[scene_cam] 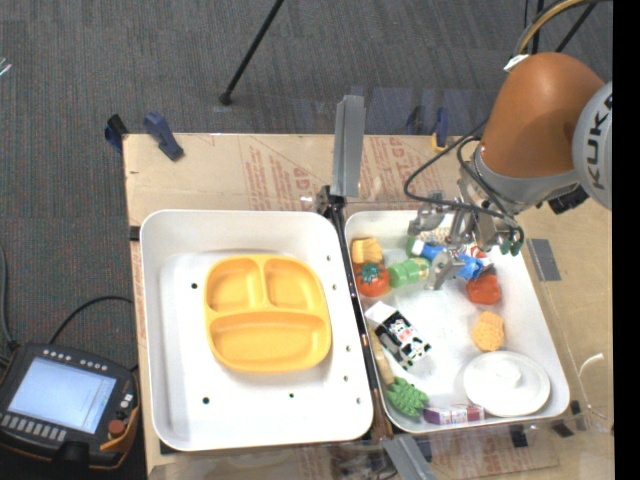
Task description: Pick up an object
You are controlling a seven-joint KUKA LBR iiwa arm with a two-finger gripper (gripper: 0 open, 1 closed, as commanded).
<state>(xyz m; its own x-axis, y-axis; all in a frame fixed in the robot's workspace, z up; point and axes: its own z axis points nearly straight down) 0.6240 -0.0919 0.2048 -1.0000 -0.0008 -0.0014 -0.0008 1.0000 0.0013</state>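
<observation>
Round white lid (506,381), smooth, glossy

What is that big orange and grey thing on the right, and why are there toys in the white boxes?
That is a robot arm. A computer program moves it, and its job is to pick up one of the toys. The picture comes from one camera fixed above the bench, looking down at a slant.

On the bench sit two shallow white bins. The left bin has a yellow plate with three sections. The right bin is full of small things: a little black-and-white cow carton, a red toy, a green toy, a tomato, an orange cracker, a green bumpy toy and a round white lid.

The arm's gripper hangs low over the pile of toys at the back of the right bin. It is too cluttered there to tell if it has caught anything.
</observation>
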